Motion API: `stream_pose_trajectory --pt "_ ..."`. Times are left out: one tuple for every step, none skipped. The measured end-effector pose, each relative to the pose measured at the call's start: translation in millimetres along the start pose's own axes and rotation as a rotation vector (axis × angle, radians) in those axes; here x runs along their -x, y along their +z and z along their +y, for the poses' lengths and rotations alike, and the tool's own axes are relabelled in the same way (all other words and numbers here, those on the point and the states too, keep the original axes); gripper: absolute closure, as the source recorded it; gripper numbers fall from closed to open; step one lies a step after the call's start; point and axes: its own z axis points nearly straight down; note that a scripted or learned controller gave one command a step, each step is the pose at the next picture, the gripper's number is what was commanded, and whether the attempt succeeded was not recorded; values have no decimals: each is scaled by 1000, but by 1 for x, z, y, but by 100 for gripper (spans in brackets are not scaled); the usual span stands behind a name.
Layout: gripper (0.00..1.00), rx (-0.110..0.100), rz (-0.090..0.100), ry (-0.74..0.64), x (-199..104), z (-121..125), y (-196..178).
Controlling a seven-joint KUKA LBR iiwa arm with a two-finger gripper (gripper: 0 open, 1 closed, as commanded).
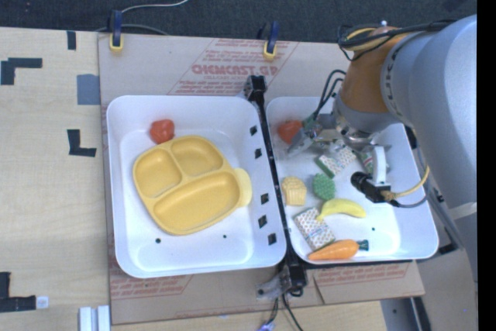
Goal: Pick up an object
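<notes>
Crowding the gripper (pixel 304 142): tomato (pixel 289 130), possibly touching; packet (pixel 335 162).

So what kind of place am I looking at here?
Probably a robotics lab test bench: a robot arm reaches over two white bins of toy food, such as a banana and carrot, on clamped cardboard.

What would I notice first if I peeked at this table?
Probably the big yellow divided plate filling the left bin, with a small red toy beside it. Then the grey-and-orange robot arm reaching into the right bin, above a banana and carrot.
</notes>
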Motion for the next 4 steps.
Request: stream_pose_trajectory --pt "0 0 -1 2 6 -88 0" --pt "100 0 -2 2 6 -87 -10" --pt "0 0 -1 2 6 -87 -10" --pt "0 -12 3 0 -2 -15 4"
